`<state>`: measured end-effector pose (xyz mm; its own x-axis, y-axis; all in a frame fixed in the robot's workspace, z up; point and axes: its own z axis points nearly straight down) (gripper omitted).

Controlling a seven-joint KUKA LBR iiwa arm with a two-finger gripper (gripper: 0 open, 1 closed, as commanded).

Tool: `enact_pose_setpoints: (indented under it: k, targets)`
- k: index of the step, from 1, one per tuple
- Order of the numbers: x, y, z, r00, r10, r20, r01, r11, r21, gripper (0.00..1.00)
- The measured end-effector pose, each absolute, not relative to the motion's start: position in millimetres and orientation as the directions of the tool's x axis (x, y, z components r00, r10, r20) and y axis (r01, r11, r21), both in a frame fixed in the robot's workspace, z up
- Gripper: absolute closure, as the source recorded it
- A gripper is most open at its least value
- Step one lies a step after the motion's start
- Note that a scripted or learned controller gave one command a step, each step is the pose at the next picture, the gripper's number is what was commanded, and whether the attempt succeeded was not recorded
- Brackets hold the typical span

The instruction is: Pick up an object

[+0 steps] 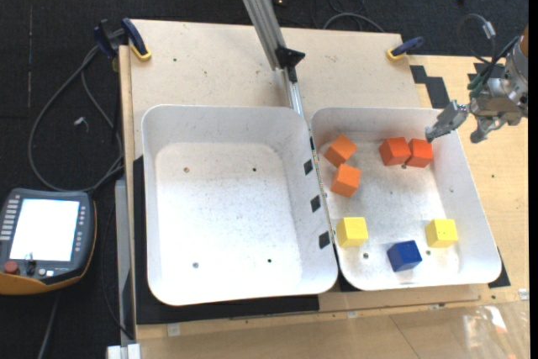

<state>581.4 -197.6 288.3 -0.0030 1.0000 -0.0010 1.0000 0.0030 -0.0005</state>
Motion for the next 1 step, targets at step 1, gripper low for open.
enact_pose_setpoints:
  k: [1]
  targets:
    - [661.8, -161.8, 212.4, -0.007, 1.0, 0.0, 1.0, 0.007, -0.001, 0.0]
